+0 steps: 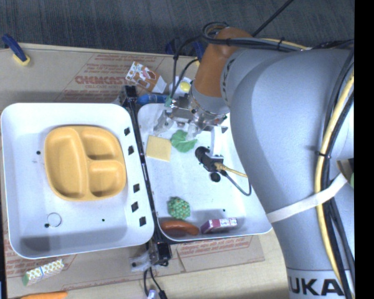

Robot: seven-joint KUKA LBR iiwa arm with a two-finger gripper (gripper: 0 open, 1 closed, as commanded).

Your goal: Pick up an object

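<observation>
One tray [84, 162]; five items; one gripper [186, 122].

Shallow white bins [25, 167]: two
Yellow divided plastic tray [84, 162]: one
Pale yellow square block [158, 148]: one
Green knobbly items [179, 207]: two

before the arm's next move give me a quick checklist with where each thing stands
1. Claw sits over the right bin, at its far end: ok.
2. Target under claw: the green leafy piece lies right beneath it: ok.
3. Something actually held between the claw's tips: cannot tell.
4. Neighbour clearance: the yellow block lies close beside the green piece: not ok.
5. Other items, the green ball, sausage and small box, lie apart at the near end: ok.
6. Yellow tray lies in the left bin, out of the way: ok.
</observation>
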